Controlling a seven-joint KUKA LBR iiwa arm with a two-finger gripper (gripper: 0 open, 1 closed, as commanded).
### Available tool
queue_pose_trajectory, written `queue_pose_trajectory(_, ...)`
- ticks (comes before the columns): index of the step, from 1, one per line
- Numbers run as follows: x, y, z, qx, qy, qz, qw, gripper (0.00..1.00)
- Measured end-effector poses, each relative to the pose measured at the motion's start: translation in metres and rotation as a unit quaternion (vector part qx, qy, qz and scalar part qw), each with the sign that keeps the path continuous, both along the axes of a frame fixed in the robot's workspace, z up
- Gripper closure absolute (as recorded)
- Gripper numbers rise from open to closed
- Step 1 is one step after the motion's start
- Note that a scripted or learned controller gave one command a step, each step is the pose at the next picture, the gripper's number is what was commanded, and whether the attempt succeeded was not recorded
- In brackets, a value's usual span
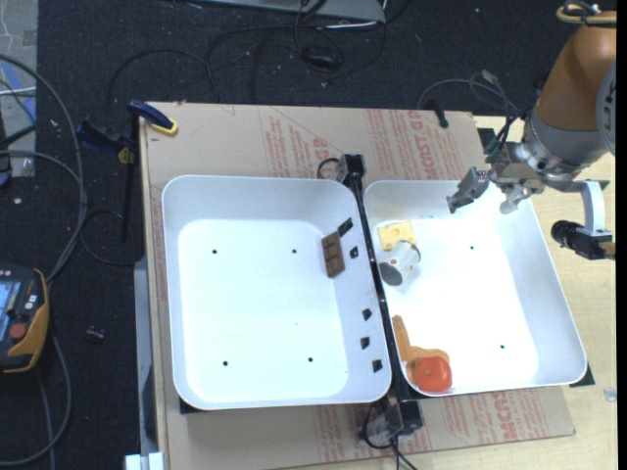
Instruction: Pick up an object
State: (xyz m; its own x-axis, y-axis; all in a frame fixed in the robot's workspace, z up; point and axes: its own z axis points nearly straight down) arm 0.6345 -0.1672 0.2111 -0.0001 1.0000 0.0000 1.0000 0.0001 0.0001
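Camera view: the right bin (pixel 509 292) is seen beneath the hand (pixel 487 192), whose fingers are spread with nothing between them. Left of and below the hand a yellow block (pixel 395 233) is seen, touching a grey-white cup (pixel 397 260). An orange toy (pixel 427 365) lies farther below.

The desk (pixel 255 130) is a brown printed board, and two shallow white bins sit directly on it, touching side by side: the left bin (pixel 186 204) toward its left edge, the right bin (pixel 549 292) reaching toward its right edge. A blue-and-yellow clamp (pixel 152 117) grips its far left corner.
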Motion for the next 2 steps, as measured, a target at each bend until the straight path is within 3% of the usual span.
queue_pose_trajectory(1,0.007,0.006,-0.056,0.0004,0.002,0.001,1.0,0.0)
queue_pose_trajectory(2,-0.001,0.013,-0.11,0.0005,0.002,0.0,1.0,0.0)
